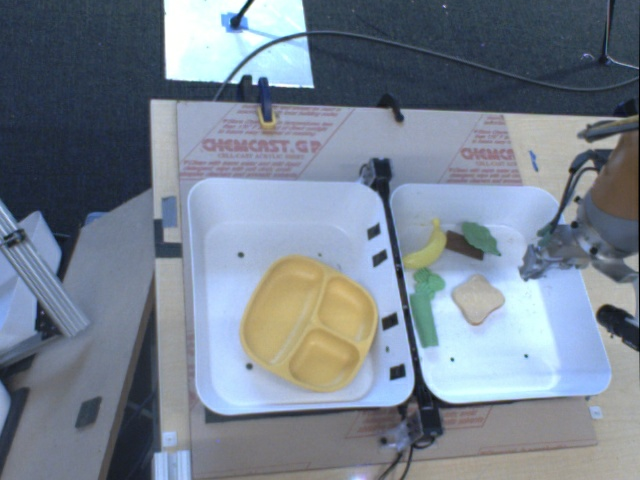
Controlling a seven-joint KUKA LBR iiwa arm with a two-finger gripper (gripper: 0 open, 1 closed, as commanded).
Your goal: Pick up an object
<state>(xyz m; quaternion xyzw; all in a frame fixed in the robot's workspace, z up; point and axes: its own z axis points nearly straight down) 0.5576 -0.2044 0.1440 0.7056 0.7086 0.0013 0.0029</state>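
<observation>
The scene is evenly and fairly brightly lit from overhead, with soft, short shadows. The two shallow white plastic bins [300,203] are close to overexposed, their walls washing out near the rims. A pale reflective square sheet on the dark carpet [237,26] glares at the top. The yellow divided plastic tray [308,322] casts a faint shadow beneath its edge. Detail is soft and slightly grainy throughout, and the grey arm's wrist [610,203] at the right edge looks blurred.
</observation>
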